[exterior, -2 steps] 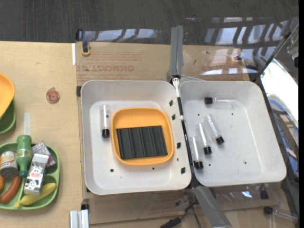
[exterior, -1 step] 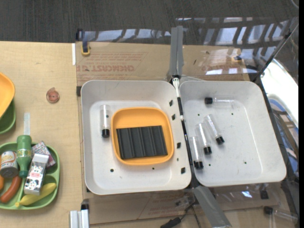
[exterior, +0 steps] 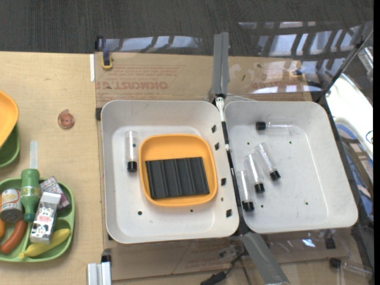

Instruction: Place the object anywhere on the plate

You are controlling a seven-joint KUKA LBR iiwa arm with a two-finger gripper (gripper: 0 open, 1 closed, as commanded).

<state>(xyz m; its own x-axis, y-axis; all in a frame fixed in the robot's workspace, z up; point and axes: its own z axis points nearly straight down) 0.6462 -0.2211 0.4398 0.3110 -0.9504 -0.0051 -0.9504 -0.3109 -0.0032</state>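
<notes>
Two white bins are set side by side on a sheet of cardboard (exterior: 154, 82). A grey metal bar (exterior: 220, 64) runs from the far side to the seam between them.

The left bin (exterior: 113, 218) holds an orange plate (exterior: 176, 143) at its middle. A black ribbed slab (exterior: 178, 178) lies on the plate and covers most of its floor.

A clear tube with a black cap (exterior: 130, 149) lies on the left bin's floor just left of the plate's rim. It is laid lengthwise near-to-far with the cap at the near end. Contact with the rim cannot be told.

The right bin (exterior: 332, 183) holds four more capped tubes:
- The far tube (exterior: 272, 125) is laid left-to-right with its cap at the left.
- The slanted tube (exterior: 266, 162) has its cap at the near right end.
- The middle tube (exterior: 255, 174) is just left of the slanted one, cap near.
- The wall tube (exterior: 244, 190) lies along the bin's left wall, cap near.

On the wooden table to the left, a green tray (exterior: 59, 242) is loaded with toy food and a small green bottle (exterior: 29, 190). An orange bowl (exterior: 6, 120) is cut off by the left edge. A small pink disc (exterior: 66, 119) lies well apart from the tray, on the far side.

Gripper state: cannot be told.
</notes>
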